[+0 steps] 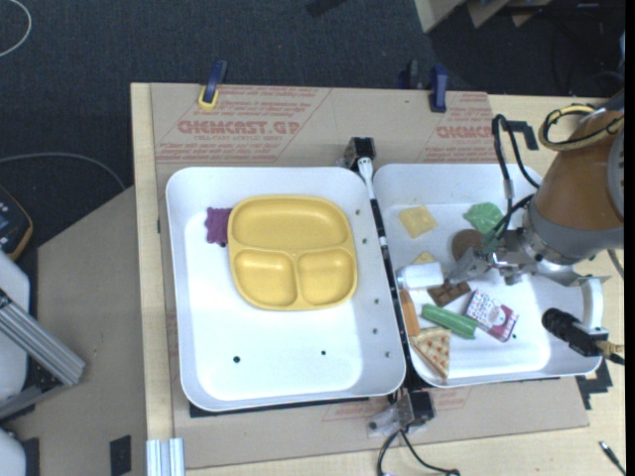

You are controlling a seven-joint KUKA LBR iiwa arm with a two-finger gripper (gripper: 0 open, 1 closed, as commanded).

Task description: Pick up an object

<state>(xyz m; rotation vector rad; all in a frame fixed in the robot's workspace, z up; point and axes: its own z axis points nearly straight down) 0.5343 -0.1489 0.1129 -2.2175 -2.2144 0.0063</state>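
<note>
My gripper (pixel 486 264) hangs low over the middle of the right bin (pixel 556 365), under the grey wrist with the orange band. Right around it lie a brown lump (pixel 464 240), a green leafy piece (pixel 484 215) and a red and white carton (pixel 492 316). A dark brown bar (pixel 448 292) and a green pickle (pixel 448 319) sit just left of and below the gripper. The gripper body hides whatever lies directly beneath it.
The right bin also holds a yellow square (pixel 417 221), a small yellow bit (pixel 425 259), an orange stick (pixel 408 310) and a pizza slice (pixel 433 350). In the left bin (pixel 198 365) sit a yellow divided plate (pixel 293 251) and a purple piece (pixel 216 224).
</note>
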